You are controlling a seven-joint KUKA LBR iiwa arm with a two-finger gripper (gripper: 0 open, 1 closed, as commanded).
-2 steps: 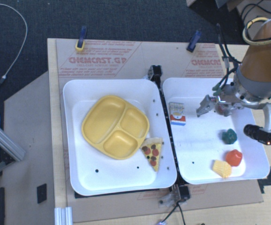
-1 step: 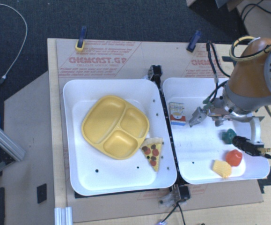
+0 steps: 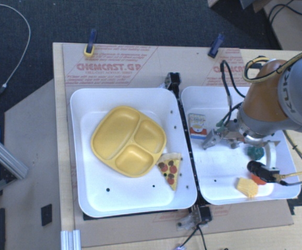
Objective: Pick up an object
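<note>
A brown bench [image 3: 114, 66] carries two white bins, left bin [image 3: 83, 155] and right bin [image 3: 218, 186], side by side.

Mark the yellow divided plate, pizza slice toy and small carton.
yellow divided plate [image 3: 128, 140], camera view, centre ridge.
pizza slice toy [image 3: 170, 169], camera view, topped face.
small carton [image 3: 197, 125], camera view, printed front.

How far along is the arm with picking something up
Nothing looks picked yet. The gripper is low in the right bin, beside the small carton. The yellow block, teal object and pizza slice lie untouched. Grasping and lifting remain.
</note>
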